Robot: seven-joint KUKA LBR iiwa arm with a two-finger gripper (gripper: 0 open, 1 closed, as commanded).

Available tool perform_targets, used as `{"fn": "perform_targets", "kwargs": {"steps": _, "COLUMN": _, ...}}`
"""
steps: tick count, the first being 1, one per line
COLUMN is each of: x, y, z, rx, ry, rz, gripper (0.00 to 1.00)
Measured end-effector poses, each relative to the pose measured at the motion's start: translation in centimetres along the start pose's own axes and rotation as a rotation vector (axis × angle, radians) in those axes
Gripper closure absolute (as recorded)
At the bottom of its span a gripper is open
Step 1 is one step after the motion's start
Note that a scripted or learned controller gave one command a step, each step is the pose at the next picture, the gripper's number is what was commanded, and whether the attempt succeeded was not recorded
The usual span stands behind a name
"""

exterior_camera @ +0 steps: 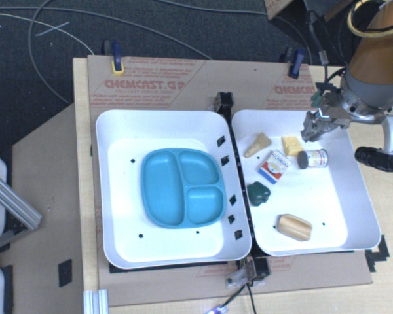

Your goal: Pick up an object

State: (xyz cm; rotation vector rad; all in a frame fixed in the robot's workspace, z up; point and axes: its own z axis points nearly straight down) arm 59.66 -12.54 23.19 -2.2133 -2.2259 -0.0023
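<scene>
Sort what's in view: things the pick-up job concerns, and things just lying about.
Job:
gripper
yellow block
small jar
red-and-white packet
tan wedge
dark green piece
bread roll

Lying about:
blue divided plate
left bin
blue clamps

Blue divided plate (182, 187), white bins (111, 175)

I see my grey gripper (312, 131) low over the right white bin (354, 205), just above a yellow block (291, 144) and a small white cylinder (314, 159). A blue sectioned plastic tray (182, 187) lies in the left white bin (111, 175).
</scene>
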Motion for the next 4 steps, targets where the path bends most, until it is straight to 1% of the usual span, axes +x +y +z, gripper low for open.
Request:
{"fn": "perform_targets", "kwargs": {"steps": 1, "x": 4.9, "y": -1.7, "z": 1.0, "rx": 0.003, "ry": 0.001, "rz": 0.001, "gripper": 1.00}}
{"fn": "perform_targets", "kwargs": {"steps": 2, "x": 10.0, "y": -3.6, "z": 0.1, "rx": 0.002, "ry": 0.001, "rz": -0.001, "gripper": 1.00}}
{"fn": "perform_targets", "kwargs": {"steps": 3, "x": 15.2, "y": -4.6, "z": -0.8, "rx": 0.001, "ry": 0.001, "rz": -0.001, "gripper": 1.00}}
{"fn": "perform_targets", "kwargs": {"steps": 4, "x": 20.4, "y": -5.0, "z": 0.1, "rx": 0.004, "ry": 0.000, "rz": 0.000, "gripper": 1.00}}
